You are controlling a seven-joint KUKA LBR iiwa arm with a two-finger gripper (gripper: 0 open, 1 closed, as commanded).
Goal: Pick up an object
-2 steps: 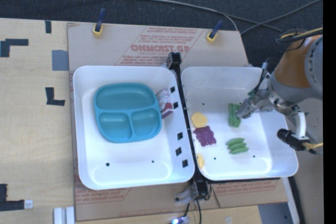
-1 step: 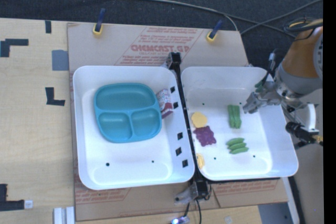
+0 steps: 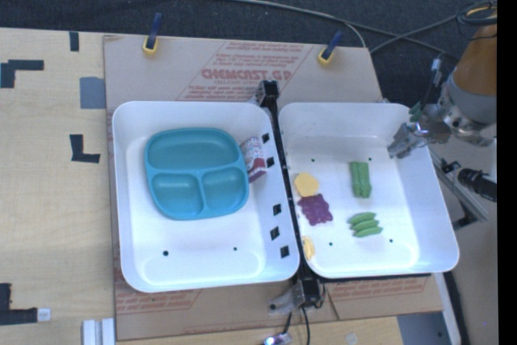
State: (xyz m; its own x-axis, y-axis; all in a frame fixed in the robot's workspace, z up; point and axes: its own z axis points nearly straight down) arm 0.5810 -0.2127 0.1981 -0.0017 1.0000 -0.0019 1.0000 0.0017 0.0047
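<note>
The right bin (image 3: pixel 420 198) holds a yellow round piece (image 3: pixel 306 184), a purple grape bunch (image 3: pixel 316 208), an upright green vegetable (image 3: pixel 359 178), a green pea pod (image 3: pixel 365 225) and a small yellow piece (image 3: pixel 308 248) at its front left corner. My gripper (image 3: pixel 403 141) hangs over the right bin's upper right corner, apart from all of these. Nothing shows between its fingers.
The left bin (image 3: pixel 129 198) contains a blue divided plate (image 3: pixel 195 172) and a small red-and-white packet (image 3: pixel 255 158) by the divider. Black clips (image 3: pixel 267 93) join the bins. Two yellow clamps (image 3: pixel 150 44) hold the cardboard at the back.
</note>
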